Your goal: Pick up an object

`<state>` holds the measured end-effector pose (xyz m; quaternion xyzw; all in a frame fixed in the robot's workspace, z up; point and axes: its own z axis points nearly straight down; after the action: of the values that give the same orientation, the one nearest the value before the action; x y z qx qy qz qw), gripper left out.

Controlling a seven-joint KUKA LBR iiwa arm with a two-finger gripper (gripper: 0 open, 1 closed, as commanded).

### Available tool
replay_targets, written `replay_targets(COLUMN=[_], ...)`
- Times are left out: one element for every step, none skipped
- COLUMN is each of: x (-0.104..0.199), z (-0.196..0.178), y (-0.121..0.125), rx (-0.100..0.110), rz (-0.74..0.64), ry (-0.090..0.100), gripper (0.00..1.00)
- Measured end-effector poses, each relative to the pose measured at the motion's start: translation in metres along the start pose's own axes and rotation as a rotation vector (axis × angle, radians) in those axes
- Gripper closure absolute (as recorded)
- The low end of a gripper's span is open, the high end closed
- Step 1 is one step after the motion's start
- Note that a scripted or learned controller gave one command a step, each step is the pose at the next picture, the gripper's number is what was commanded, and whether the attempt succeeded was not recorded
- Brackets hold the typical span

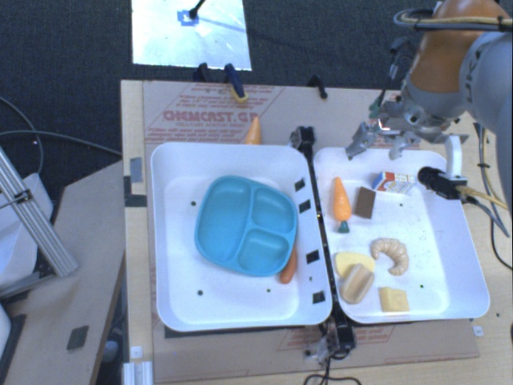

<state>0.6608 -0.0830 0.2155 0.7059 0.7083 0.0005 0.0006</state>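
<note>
Camera view. The gripper [383, 139] hangs over the far edge of the right bin [461, 251], near its far left corner. Its fingers [357, 144] are spread apart with nothing between them.

Right bin contents, all lying on the floor apart from the gripper: a carrot [341, 200] near the left wall, a brown block [365, 203] just beside it, a small red-white-and-blue carton [394, 181] toward the far edge, a croissant [390, 254] at centre, a yellow slice [351, 261] touching a bread roll [357, 284] toward the near left corner, and a cheese cube [393, 299] by the near edge.

Left bin [180, 295]: a blue divided plate [245, 224] sits at centre; a second orange carrot [288, 269] lies partly tucked under the plate's right edge.
</note>
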Motion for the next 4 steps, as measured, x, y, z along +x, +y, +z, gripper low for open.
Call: replay_targets(x=[-0.039,-0.011,-0.004,-0.003], z=[0.115,0.131,0.131,0.120], y=[-0.071,0.011,-0.047,-0.045], rx=[0.015,-0.007,0.002,-0.002], rz=[0.008,-0.005,0.004,0.003], ry=[0.001,-0.001,-0.002,-0.001], gripper=[0.00,0.00,0.00,1.00])
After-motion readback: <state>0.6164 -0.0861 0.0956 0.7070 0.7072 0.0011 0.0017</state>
